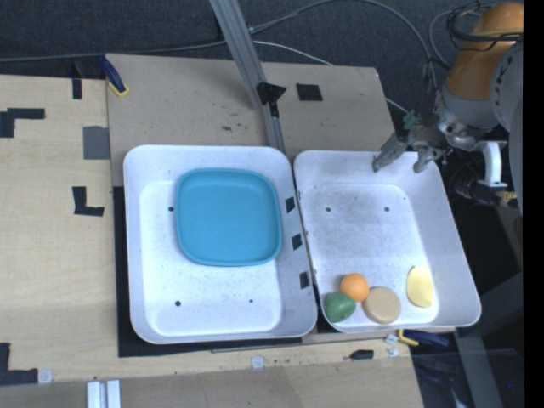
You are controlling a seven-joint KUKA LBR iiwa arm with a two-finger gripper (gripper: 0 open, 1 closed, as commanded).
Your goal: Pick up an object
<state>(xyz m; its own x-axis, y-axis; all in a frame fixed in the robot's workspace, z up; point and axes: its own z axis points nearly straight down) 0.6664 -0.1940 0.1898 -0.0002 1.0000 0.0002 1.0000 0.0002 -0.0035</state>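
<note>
Two spread fingers mark the gripper (pixel 401 158), which is seen open and empty at the 12 o'clock rim of the right bin (pixel 442 228). Nothing is held between them. The candidates for picking are clustered well apart from it, at the bin's 6 o'clock edge: an orange ball (pixel 354 286), a green round piece (pixel 338 306) touching it, a tan disc (pixel 382 304) just beside, and a yellow piece (pixel 419 286) toward 5 o'clock. A blue plate (pixel 228 217) is seen in the left bin (pixel 144 253). The approach step is judged to be in hand; a long reach toward 6 o'clock and a descent over one item are called for next.
</note>
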